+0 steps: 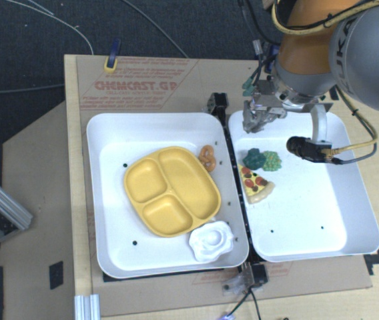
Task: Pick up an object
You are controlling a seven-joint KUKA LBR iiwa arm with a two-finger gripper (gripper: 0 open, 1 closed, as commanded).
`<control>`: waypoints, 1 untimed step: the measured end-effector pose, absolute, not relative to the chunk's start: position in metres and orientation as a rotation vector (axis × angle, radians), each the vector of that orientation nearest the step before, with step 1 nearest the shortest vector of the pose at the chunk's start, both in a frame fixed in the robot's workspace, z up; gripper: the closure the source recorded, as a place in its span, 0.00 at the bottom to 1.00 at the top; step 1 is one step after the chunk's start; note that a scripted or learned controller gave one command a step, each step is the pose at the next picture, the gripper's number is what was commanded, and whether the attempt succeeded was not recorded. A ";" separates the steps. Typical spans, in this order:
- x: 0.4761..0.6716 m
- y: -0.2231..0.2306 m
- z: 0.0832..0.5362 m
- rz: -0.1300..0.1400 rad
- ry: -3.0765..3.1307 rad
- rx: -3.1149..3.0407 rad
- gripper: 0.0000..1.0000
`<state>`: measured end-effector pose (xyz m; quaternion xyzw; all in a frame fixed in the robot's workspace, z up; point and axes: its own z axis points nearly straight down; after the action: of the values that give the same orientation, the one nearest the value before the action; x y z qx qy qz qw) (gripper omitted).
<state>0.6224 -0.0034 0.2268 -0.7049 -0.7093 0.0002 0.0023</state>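
Counter carries two shallow white bins. Nearest me, in the left bin (103, 199), lie a white moulded plastic piece (211, 240) and a yellow three-compartment plastic plate (171, 190), with a small brown pretzel-shaped toy (207, 157) just beyond. In the right bin (323, 225) a toy pizza slice (256, 185) sits near a green broccoli toy (263, 159). Farther back, the gripper (259, 119) hangs over that bin's far left corner; I cannot tell how it is set. I judge the broccoli light, rigid and knobbly; take it across its crown.
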 end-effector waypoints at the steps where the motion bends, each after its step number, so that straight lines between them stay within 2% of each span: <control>1: 0.608 0.037 0.226 0.002 -2.223 -2.215 1.00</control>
<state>0.6077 0.0372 0.2264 -0.7058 -0.7084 0.0007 0.0014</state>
